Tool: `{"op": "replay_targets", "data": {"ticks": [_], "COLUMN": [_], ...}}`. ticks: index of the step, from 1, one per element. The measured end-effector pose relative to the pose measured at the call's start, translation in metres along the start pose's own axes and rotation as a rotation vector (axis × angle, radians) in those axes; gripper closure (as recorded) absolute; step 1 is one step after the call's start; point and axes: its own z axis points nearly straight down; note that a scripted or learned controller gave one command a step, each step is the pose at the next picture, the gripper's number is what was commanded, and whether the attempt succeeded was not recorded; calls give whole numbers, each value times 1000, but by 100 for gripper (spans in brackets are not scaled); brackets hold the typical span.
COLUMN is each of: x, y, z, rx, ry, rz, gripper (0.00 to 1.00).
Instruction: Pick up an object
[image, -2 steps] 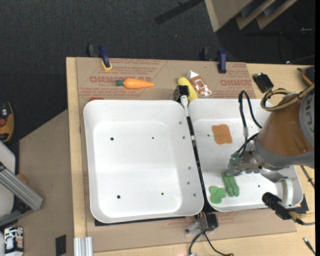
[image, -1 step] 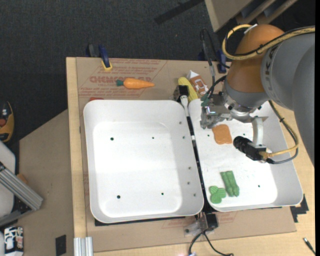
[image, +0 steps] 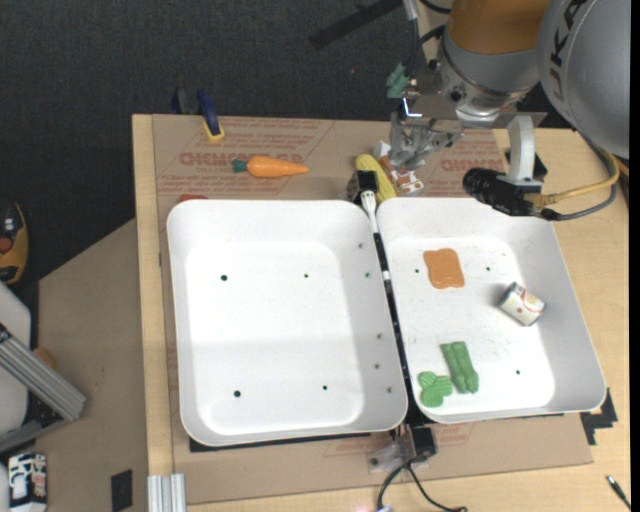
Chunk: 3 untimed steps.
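In the camera view, the arm (image: 500, 40) reaches in from the upper right, and its gripper (image: 412, 150) hangs above the bench just past the far rim of the right bin (image: 560, 300), near the gap between the two bins. Whether anything sits between its parts cannot be told; the metal there is small and cluttered.

Inside the right bin lie three candidates: a flat orange piece (image: 443, 268) near the middle, a small white can (image: 521, 304) on its side toward the right wall, and a green piece (image: 450, 373) near the front. All three are well apart from the gripper. The left bin (image: 200, 230) carries nothing visible. Out on the bench beyond the bins, a carrot (image: 270, 168) lies on the cardboard, and a yellow item (image: 372, 170) with a small red-and-white item (image: 405, 182) beside it sit just under the gripper.

The pick looks not yet made. The risks, as a judgement: the gripper is poised over the bench clutter and the bin rim, so a descent there could strike the rim or nudge the yellow item away. The flat orange piece offers little to pinch, and the can may roll when touched.
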Motion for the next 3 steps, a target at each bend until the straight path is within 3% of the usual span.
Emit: {"op": "replay_targets", "data": {"ticks": [1,2,3], "x": [57,122,175], "y": [-30,0,40], "z": [69,120,-7], "rx": [26,19,4], "ry": [-1,-1,3], "rz": [5,3,3], "gripper": [100,100,100]}}
